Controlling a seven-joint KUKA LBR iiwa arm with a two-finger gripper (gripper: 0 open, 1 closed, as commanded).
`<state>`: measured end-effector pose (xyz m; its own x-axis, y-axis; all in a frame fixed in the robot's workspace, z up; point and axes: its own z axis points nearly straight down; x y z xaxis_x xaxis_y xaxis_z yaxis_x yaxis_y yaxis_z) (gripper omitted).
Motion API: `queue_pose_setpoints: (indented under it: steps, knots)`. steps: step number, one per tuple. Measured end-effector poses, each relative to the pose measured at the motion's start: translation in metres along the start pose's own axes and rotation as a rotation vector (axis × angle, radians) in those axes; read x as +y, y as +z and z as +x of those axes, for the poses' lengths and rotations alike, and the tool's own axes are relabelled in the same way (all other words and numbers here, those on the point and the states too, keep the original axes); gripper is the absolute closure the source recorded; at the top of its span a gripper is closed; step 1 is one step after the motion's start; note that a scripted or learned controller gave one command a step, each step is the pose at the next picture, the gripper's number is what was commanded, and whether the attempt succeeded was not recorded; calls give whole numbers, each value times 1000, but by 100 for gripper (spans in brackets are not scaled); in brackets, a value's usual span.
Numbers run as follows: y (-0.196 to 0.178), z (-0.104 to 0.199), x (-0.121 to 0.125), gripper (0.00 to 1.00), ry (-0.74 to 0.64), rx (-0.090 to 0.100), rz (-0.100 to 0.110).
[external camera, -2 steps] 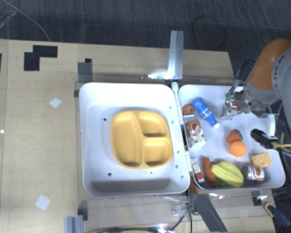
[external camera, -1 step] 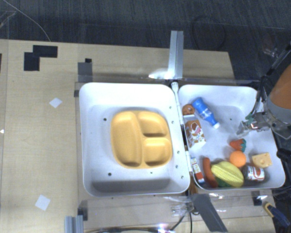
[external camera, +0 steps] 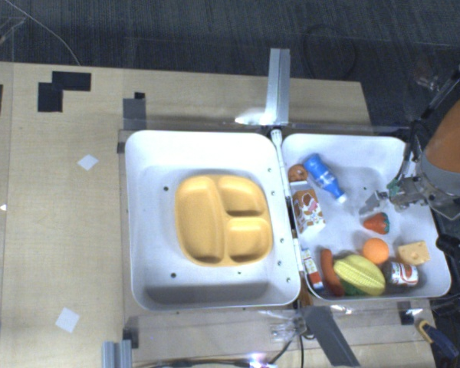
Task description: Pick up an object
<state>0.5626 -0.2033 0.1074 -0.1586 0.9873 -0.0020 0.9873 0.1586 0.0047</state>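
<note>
Strawberry (external camera: 376, 223) sits mid right bin (external camera: 353, 148), directly below and just left of the hand (external camera: 383, 198) in frame, close by. Hand is small and blurred; can't tell whether it's apart or together, nothing visibly held. Orange (external camera: 376, 251) lies next beyond, cheese wedge (external camera: 413, 252) beside it. Left bin (external camera: 149, 205) holds yellow tray (external camera: 221, 219).

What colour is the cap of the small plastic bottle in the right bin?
White, on a blue plastic bottle; camera view shows it.
</note>
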Motion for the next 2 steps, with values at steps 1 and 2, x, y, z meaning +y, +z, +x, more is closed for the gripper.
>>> queue_pose_setpoints:
  steps: [1,2]
  knots:
    - [19,44,5,0,363,0,-6]
    - [20,49,60,0,66,0,-4]
